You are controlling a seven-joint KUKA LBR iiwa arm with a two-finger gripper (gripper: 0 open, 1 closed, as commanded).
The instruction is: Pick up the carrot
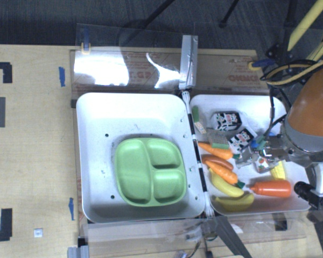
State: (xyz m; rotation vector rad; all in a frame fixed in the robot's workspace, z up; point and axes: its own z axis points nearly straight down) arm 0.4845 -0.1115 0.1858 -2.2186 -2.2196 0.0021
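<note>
Approach step is judged under way: metal two-finger gripper, finger state indeterminate, is positioned just beside tapered orange carrot; descent and closure are required.

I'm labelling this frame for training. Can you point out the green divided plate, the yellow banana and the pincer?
Green divided plastic plate point(130, 171): camera view, bare left compartment.
Curved yellow banana point(226, 185): camera view, middle of its body.
Metal pincer point(257, 156): camera view, at its tip above the right bin.

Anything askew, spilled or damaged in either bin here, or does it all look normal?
Nothing stands out. The green divided plate lies flat in the left bin. The right bin is a loose jumble: carrots, bananas and small black-and-white items, all inside its walls. The pincer hovers over that pile.
</note>
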